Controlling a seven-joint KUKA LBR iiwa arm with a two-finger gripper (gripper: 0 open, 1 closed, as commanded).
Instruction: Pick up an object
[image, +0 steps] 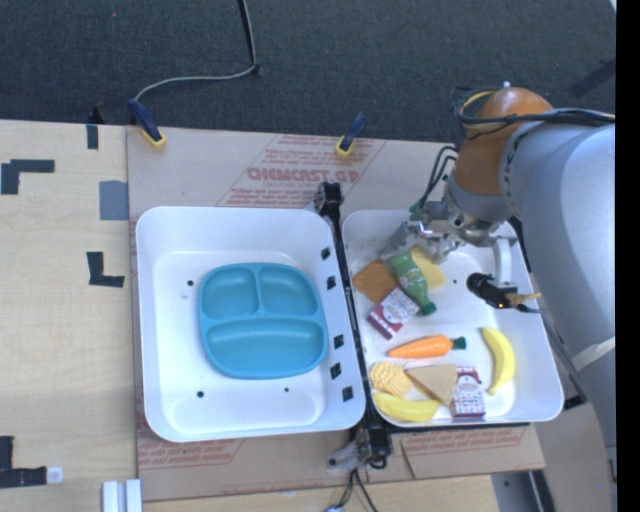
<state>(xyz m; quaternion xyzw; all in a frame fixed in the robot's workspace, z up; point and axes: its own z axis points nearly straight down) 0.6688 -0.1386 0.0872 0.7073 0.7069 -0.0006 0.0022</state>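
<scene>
Pale wooden worktop (60, 330) with black tape marks carries a sheet of cardboard (290, 170), and on that sheet stand two shallow white bins side by side, touching along a black divider.

Nearest the camera in the right bin (540, 400) lies a yellow banana (405, 407), with a ridged yellow piece (388, 378) and a tan wedge (432, 380) just behind it and a red-and-white packet (467, 392) touching the wedge on the right. A second banana (499, 358) curves along the bin's right side. Beyond the wedge an orange carrot (420, 347) lies crosswise, green end to the right. Further back are a small red-and-white sachet (392, 312), a brown square (375, 281) and a green bottle (412, 282) lying tilted, its cap towards the carrot and its far end over a pale yellow piece (432, 268).

In the left bin (160, 400) a blue divided plate (263, 320) lies flat in the middle.

At the far part of the right bin the gripper (415, 238) hangs just above the bottle's far end; whether it is released or clenched, or touches the bottle, cannot be told. The grey arm (570, 200) with its orange band reaches in from the right.

Beyond the bins two yellow clamps (148, 128) grip the cardboard's far edge, and past them lies dark carpet (400, 50) with a thin cable (243, 40).
</scene>
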